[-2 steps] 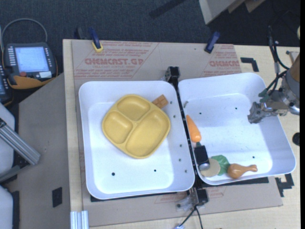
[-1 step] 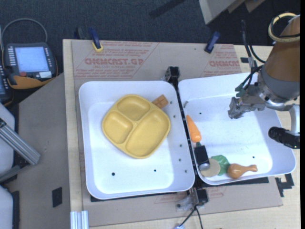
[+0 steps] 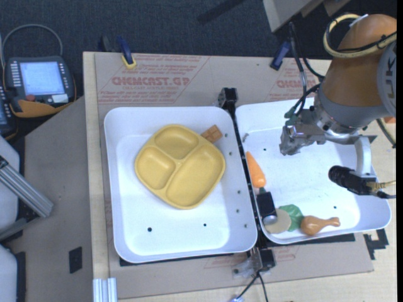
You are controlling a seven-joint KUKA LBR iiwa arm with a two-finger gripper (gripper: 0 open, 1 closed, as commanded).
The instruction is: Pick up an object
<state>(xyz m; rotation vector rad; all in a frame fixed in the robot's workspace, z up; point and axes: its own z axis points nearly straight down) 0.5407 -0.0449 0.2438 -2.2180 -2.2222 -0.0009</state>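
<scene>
My gripper point(image 3: 293, 139) hangs over the upper middle of the right bin point(image 3: 352, 197), under the grey and orange arm. An orange carrot point(image 3: 254, 169) lies along the right bin's left wall, below and left of the gripper. At the bin's front edge sit a green object point(image 3: 292, 213), a tan round piece point(image 3: 280, 222) and a brown drumstick-shaped toy point(image 3: 318, 223). A black object point(image 3: 265, 203) rests by the left wall near them. Nothing shows between the gripper's fingers.
The left bin point(image 3: 119, 168) holds a yellow divided plate point(image 3: 181, 166) with a small brown block point(image 3: 212, 133) at its upper right. A black cylinder on the arm point(image 3: 345, 178) hangs over the right bin's right side. A teach pendant point(image 3: 39, 80) lies off the bench, far left.
</scene>
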